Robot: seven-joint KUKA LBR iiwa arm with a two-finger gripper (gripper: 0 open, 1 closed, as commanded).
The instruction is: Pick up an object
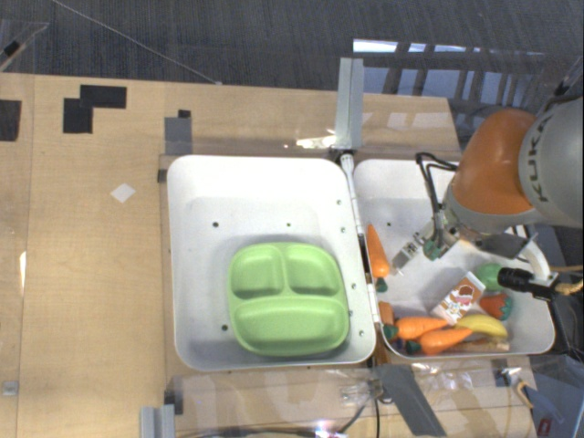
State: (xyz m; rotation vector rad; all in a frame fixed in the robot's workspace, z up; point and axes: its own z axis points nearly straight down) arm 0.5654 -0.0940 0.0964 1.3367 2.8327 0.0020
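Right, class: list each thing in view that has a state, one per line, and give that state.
Green tray: upright, flat in the left bin, compartments bare.
Gripper: low over the right bin, nothing between its fingers.
Carrots: lying flat at the right bin's front.
Banana: lying on the carrots.
Upper carrot: lying along the divider.

Part of a maker's name is seen in dark capitals on the grey arm segment (pixel 555 158) at the right edge of the frame; only the letters "KU" can be made out, the rest being cut off by the frame. A printed design is carried by the small orange and white packet (pixel 459 301) at the lower right, but its lettering is too small to be read.
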